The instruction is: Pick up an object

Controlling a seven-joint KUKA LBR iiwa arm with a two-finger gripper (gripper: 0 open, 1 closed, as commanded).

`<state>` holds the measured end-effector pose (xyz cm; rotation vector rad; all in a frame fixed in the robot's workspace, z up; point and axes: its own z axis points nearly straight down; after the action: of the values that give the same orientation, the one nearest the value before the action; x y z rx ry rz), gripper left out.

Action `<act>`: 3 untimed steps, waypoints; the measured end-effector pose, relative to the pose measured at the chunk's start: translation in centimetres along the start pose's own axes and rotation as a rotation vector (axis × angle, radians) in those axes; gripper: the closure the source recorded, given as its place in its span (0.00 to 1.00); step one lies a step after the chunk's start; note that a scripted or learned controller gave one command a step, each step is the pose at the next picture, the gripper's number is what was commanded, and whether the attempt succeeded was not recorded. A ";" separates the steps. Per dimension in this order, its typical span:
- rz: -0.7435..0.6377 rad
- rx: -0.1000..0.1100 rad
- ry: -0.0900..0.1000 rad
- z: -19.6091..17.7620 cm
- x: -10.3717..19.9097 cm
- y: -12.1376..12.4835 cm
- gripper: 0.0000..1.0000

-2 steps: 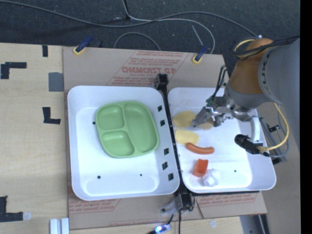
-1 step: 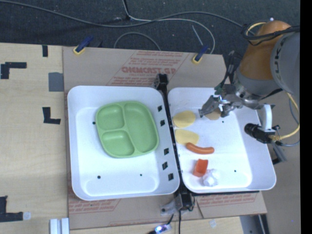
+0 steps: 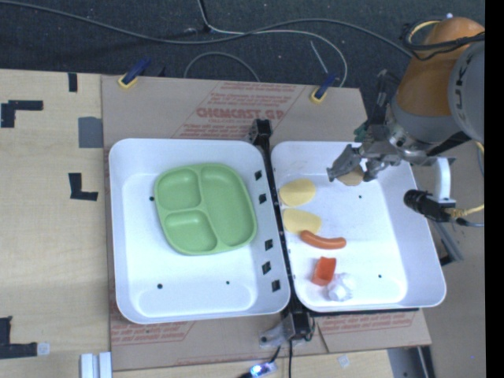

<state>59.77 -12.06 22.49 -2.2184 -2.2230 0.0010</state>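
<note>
My gripper (image 3: 353, 172) hangs over the far part of the right bin (image 3: 409, 258), below the orange-banded wrist. A small tan object (image 3: 351, 178) shows between its dark fingers, lifted a little off the bin floor. Left of it a pale yellow piece (image 3: 298, 191) lies by the bin's left wall, with a second yellow piece (image 3: 301, 221) just in front. An orange-red sausage shape (image 3: 323, 242), a red block (image 3: 324, 270) and a white crumpled item (image 3: 339, 290) lie nearer the front.
The left bin (image 3: 130, 235) holds a green divided plate (image 3: 206, 208). A black divider with clips (image 3: 269, 211) runs between the bins. Cables trail across the dark floor behind, and a black fitting (image 3: 425, 203) sticks out by the right bin's right wall.
</note>
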 end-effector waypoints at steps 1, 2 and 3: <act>-0.005 0.003 0.001 0.6 5.3 2.0 1.00; -0.005 0.005 0.001 1.8 10.8 2.8 1.00; -0.004 0.004 0.000 2.1 15.6 2.8 1.00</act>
<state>62.52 3.54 20.43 -2.2118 -2.2254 0.0057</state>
